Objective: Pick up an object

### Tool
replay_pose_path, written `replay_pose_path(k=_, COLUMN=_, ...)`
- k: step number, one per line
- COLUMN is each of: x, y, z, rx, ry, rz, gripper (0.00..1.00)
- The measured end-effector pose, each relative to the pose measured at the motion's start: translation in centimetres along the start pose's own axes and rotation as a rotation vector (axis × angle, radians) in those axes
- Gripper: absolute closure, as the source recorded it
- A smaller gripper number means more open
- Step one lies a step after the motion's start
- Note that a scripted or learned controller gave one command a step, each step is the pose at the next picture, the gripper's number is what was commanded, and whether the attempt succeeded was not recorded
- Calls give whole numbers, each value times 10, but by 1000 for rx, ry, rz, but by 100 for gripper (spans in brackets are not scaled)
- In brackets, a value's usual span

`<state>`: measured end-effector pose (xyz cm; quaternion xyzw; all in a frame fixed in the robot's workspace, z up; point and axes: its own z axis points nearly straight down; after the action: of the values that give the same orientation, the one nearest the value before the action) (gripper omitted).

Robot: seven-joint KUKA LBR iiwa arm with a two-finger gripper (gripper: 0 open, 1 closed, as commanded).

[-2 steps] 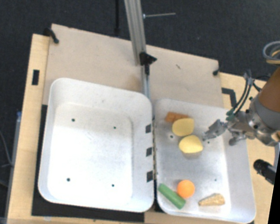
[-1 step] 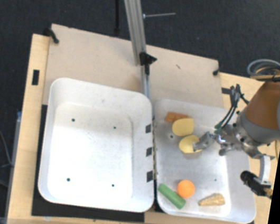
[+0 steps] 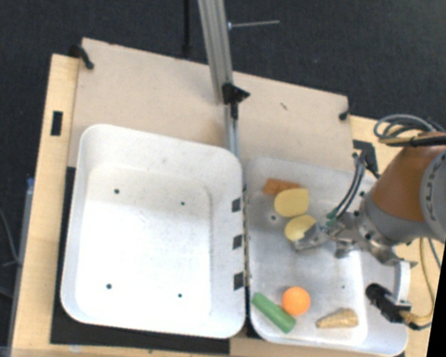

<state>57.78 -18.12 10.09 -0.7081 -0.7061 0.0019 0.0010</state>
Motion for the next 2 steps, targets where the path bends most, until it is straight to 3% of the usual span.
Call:
replay_pose_path(k=1, x=-1, y=2, z=-15, rx=-9, ry=0, rz=7, gripper=100)
replay_pose_path(k=2, x=-2, y=2, z=-59, rx=-10, ry=-1, rz=4, gripper=100)
